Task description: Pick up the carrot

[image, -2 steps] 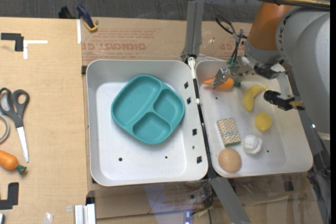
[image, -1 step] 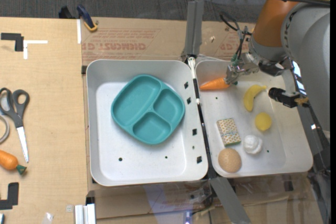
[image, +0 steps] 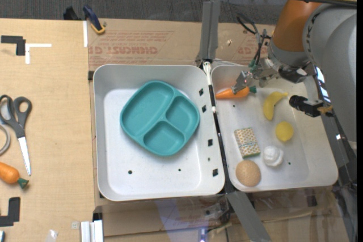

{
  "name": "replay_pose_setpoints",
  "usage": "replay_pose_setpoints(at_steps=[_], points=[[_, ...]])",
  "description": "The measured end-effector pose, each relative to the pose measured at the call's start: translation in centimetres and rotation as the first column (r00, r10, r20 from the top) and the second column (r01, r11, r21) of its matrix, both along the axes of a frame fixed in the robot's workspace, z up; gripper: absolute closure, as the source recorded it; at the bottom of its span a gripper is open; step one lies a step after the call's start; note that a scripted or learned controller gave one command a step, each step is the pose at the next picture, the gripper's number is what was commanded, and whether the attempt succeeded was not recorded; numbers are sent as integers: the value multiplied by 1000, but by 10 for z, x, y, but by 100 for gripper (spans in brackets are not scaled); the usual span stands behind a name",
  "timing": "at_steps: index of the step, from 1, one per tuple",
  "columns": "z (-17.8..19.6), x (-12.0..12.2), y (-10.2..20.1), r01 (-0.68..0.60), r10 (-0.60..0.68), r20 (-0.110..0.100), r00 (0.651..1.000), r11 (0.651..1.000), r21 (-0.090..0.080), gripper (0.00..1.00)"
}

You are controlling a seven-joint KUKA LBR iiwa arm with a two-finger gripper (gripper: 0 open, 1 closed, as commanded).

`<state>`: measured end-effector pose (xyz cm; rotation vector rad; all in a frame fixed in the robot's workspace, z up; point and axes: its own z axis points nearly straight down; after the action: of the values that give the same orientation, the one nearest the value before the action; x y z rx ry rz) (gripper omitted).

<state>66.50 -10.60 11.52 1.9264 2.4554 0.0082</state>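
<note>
Currently the orange tapered carrot (image: 231,93) lies in the right-hand shallow white bin (image: 317,175), at its rear left corner, close against the divider between the two bins. Its pointed end faces left; its green-topped thick end faces right and sits directly under the tool (image: 245,83). The tool reaches down from the grey arm with the orange band (image: 295,20) and meets the carrot at that thick end. Whether the tool is apart, together or clamped on the carrot cannot be told at this resolution.

Contents of the right-hand bin, outward from the carrot:
- a yellow curved banana (image: 273,103), just right of the carrot;
- a yellow round lemon (image: 284,131), in front of the banana;
- a small patterned rectangular packet (image: 247,141), near the bin centre;
- a white crumpled object (image: 273,156), just right of the packet;
- a tan egg-shaped object (image: 248,173), at the front.

The left-hand shallow white bin (image: 113,178) holds a teal three-compartment plastic plate (image: 160,117).

On the bench (image: 51,122), left of the bins, lie grey-handled scissors (image: 17,127) and a second orange carrot (image: 10,174).
</note>
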Motion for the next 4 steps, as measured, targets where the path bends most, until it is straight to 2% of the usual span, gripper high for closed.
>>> replay_pose_setpoints(at_steps=[1,2,3,4], points=[[-11,0,-5,101,-101,-1,995,995,13,0],[0,2,-5,98,-98,4,995,995,10,100],[149,-6,-88,-158,158,-17,987,987,5,100],[149,-6,-87,-159,159,-18,987,987,6,0]])
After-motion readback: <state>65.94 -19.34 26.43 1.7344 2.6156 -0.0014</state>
